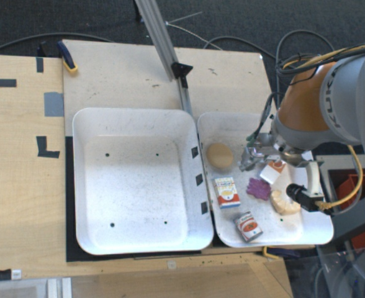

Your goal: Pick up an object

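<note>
- Reaching in from the right, the grey arm (331, 104) with its orange band hangs over the right bin (232, 126); the gripper (252, 157) sits low over the bin's middle, toward its upper half.
- Gripper state: cannot tell. Metal parts blur together at the tip, and no object can be seen between them.
- Nearest thing to the tip: a round tan object (220, 156), just left of the gripper, close to the bin's left wall. Whether they touch cannot be told.
- Below it, a small orange and white carton (227, 192) lies flat, near the left wall.
- A purple object (258, 188) lies just right of the carton, mid-bin.
- A red and white can (249, 226) lies on its side close to the bin's front edge.
- A pale yellow object (285, 204) rests toward the right side, partly under the arm's black fitting.
- A white card with a red mark (273, 170) sits just under the wrist, partly hidden.
- Open room: the upper strip of the right bin is bare floor; the lower half is crowded, things near each other but mostly apart.
- Left bin (83, 166): speckled white floor with four dark dots, walls all round; its right wall touches the right bin's left wall.
- Bench (108, 73) behind the bins is open board; a metal pole (159, 33) slants down to the bins' shared back corner.
- A blue and yellow clamp (68, 57) sits at the board's far left corner.
</note>
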